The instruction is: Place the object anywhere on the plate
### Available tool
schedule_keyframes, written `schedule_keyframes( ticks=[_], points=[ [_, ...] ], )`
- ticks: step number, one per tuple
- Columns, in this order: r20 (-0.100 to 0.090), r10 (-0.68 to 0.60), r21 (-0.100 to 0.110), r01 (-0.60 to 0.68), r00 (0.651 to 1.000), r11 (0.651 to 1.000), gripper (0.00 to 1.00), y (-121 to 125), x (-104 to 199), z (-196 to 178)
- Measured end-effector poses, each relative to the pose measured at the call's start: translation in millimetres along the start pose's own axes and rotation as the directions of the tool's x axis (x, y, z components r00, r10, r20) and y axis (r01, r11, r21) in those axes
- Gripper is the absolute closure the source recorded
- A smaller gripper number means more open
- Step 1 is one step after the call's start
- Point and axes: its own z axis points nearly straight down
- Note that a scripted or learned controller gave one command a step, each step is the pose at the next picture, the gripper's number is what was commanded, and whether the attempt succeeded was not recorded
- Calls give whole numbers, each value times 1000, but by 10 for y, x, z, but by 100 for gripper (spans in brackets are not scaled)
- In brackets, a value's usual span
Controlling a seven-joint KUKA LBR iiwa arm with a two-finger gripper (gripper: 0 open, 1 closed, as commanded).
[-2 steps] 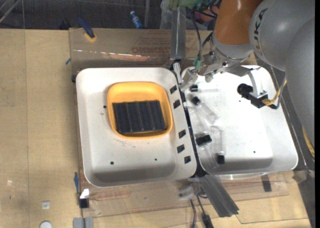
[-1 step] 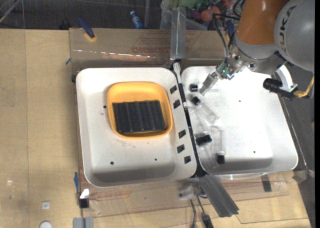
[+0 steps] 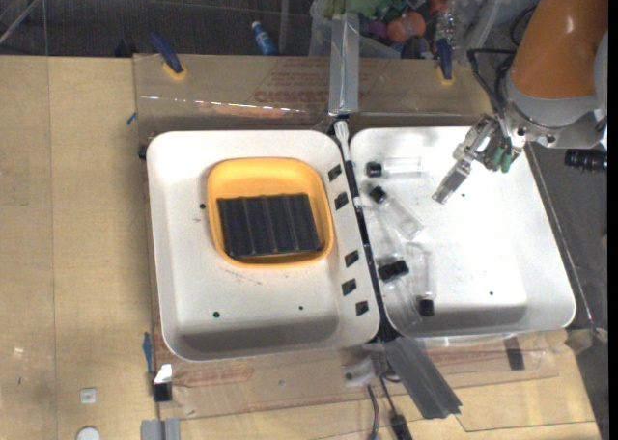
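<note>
Where it lies, the object (image 3: 399,268) looks transparent, black-capped.

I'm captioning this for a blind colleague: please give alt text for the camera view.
The gripper hangs over the right bin, which holds small clear objects with black caps. In the left bin, a yellow plate carries a dark ridged block.

Two bins (image 3: 174,235) (image 3: 541,264), one plate (image 3: 266,176) (yellow).

Bins (image 3: 183,235) smooth white plastic; plate (image 3: 224,178) glossy orange; ribbed black matt slab (image 3: 268,226); bench (image 3: 68,187) pale wood.
</note>
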Motion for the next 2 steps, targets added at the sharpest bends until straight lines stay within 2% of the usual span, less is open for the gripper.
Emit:
schedule_keyframes(
  ticks=[1, 2],
  points=[
    [7, -220, -2, 220, 976, 976, 0, -434, -396, -369],
    [8, -431, 0, 431, 902, 902, 0, -723, -760, -96]
  ],
)
